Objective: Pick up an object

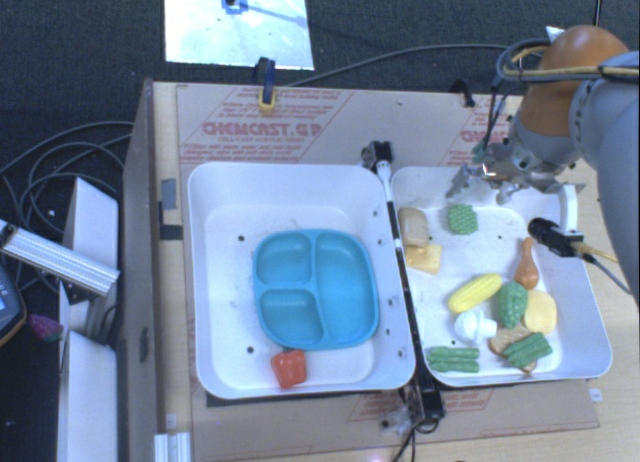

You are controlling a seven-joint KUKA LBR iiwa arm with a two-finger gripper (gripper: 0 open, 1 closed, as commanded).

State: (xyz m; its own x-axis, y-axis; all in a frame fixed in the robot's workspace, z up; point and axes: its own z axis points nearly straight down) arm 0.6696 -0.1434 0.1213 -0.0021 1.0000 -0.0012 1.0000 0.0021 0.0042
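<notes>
Above the right white plastic bin's (590,345) far edge hangs the claw (487,180), fingers spread and empty, just beside the bumpy round green toy (461,218), so it should centre over that before descending.

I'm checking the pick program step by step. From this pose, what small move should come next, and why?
Probably a short descent toward the green round piece. The end effector sits over the back of the right bin, just above that piece, which lies apart from the crowded toys nearer the front. Nothing shows between its fingers yet.
</notes>
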